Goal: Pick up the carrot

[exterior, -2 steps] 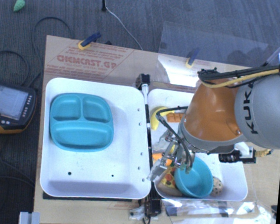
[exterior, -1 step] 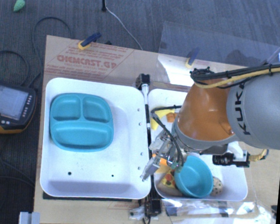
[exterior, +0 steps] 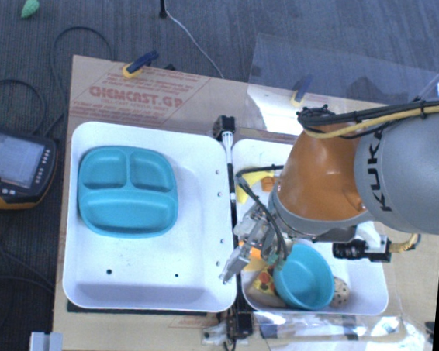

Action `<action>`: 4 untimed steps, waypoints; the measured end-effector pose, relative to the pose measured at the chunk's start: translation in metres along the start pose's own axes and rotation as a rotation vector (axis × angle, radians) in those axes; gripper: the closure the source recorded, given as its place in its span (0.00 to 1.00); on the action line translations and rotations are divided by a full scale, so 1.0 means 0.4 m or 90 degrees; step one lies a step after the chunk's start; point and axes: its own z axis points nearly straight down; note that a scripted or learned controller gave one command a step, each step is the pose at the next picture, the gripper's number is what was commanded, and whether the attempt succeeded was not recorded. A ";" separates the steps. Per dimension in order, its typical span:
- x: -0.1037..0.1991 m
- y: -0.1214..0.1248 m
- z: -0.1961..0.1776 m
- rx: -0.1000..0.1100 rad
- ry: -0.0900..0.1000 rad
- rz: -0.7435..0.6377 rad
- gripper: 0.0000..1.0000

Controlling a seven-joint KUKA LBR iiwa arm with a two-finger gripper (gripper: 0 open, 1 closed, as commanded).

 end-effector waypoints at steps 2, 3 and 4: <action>-0.061 -0.146 -0.001 0.001 -0.001 -0.073 0.00; 0.003 0.011 -0.001 -0.001 0.000 -0.107 0.00; -0.051 -0.121 -0.001 0.000 -0.001 0.006 0.00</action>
